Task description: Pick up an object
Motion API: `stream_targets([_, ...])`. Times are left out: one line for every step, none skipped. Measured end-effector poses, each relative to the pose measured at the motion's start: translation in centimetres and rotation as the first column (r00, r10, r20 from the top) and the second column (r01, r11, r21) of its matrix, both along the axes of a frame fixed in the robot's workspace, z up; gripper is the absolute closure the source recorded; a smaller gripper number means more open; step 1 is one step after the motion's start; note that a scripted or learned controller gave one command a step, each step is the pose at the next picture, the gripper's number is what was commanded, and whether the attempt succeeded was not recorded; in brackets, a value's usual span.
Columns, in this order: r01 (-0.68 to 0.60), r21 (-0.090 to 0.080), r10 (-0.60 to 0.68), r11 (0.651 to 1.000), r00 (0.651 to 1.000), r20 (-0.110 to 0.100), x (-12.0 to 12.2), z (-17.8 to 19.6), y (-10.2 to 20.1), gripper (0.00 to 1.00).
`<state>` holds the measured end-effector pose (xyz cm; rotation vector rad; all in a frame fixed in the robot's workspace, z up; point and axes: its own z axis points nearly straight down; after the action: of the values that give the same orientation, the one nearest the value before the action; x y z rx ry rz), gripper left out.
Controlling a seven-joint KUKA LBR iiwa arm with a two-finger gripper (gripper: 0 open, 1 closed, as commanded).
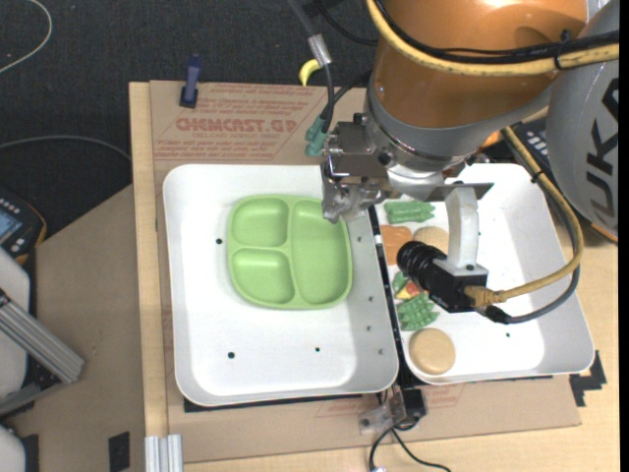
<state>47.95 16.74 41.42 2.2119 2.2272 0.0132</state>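
The claw [346,205] had its fingertips lost against the green tray's [290,252] rim, so their spacing could not be read. Right of the claw, the wrist covered much of the right bin [550,254], hiding parts of the small toy foods [418,308]. The arm [482,47] was cut off at the top edge.

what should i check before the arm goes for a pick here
1. End effector position: sits over the upper right corner of the green divided plate in the left bin. ok
2. Finger state: cannot tell.
3. Something already held: cannot tell.
4. Targets available: round tan piece and green pieces lie in the right bin. ok
5. Right bin access: the arm's black fitting hangs over those items, partly hiding them. not ok
6. Yellow cable loops over the right bin. cannot tell if it will snag.
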Motion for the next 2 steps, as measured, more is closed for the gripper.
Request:
stream_targets([0.012,-0.006,-0.012,1.0,1.0,-0.015,-0.1,-5.2,-5.6,1.0])
stream_targets([0.008,0.001,-0.008,1.0,1.0,0.015,0.0,12.6,-8.1,1.0])
